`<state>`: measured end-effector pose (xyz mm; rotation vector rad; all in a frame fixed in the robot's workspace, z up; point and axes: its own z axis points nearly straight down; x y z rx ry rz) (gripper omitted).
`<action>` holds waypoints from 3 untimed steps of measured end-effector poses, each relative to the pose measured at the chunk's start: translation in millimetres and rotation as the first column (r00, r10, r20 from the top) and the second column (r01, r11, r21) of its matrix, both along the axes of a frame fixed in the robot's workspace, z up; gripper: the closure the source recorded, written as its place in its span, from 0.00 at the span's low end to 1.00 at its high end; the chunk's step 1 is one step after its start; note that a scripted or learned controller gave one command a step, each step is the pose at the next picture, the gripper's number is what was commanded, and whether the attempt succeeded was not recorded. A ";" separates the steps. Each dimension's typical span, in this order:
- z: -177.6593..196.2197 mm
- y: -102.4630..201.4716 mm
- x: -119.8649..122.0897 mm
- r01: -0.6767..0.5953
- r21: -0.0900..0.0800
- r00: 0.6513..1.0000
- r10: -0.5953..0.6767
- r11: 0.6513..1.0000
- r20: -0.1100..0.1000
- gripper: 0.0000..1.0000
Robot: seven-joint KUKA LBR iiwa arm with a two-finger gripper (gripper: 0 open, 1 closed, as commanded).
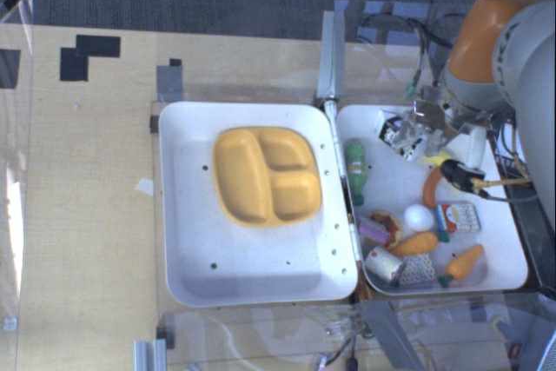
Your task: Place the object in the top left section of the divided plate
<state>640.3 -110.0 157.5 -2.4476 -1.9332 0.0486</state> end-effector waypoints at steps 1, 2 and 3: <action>28.2 73.5 -27.8 -0.183 0.002 0.982 0.183 0.983 0.042 1.00; 48.7 160.6 -14.5 -0.337 0.001 0.941 0.337 0.942 0.043 1.00; 49.6 39.6 29.0 -0.447 -0.003 0.893 0.447 0.894 0.044 1.00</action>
